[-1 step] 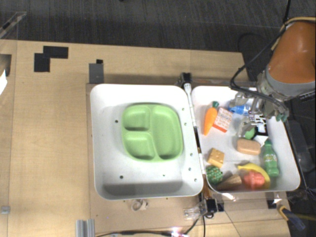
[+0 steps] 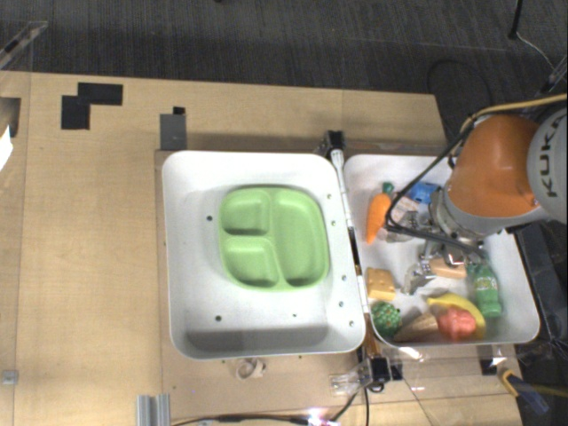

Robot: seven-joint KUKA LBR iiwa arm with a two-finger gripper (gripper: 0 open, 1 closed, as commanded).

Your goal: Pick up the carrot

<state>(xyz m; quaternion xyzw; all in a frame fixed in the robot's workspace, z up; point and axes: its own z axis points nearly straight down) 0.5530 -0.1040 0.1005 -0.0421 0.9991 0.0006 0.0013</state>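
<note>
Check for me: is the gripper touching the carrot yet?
Apart. The camera view shows bare white bin floor between the carrot and the gripper.

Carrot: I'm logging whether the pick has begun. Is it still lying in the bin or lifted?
Lying in the right bin. The carrot rests on the bin floor, apart from the claw.

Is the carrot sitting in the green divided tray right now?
No. The carrot lies in the right bin, near its upper left corner, while the green tray sits in the left bin.
</note>
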